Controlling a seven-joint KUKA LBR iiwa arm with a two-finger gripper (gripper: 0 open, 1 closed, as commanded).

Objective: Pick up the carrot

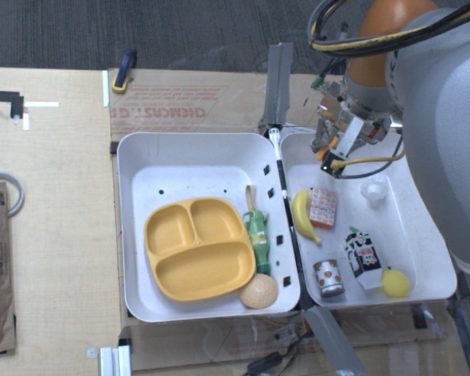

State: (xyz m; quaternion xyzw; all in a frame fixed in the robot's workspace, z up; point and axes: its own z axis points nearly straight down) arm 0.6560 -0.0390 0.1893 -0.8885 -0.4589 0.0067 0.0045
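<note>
The gripper (330,149) hangs over the far left corner of the right bin (423,210); whether it grips anything, I cannot tell. Against it shows a dull orange sliver, possibly the carrot (323,136), largely hidden.

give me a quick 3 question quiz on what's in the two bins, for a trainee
1. True or false: the banana and the lemon lie in the same bin.
2. Which sits nearest the lemon? A) green bottle B) cow-print carton C) round bun
3. Fill in: the gripper hangs over the far end of the bin on the view's ____ side.

Key: 1 true; 2 B; 3 right.
</note>
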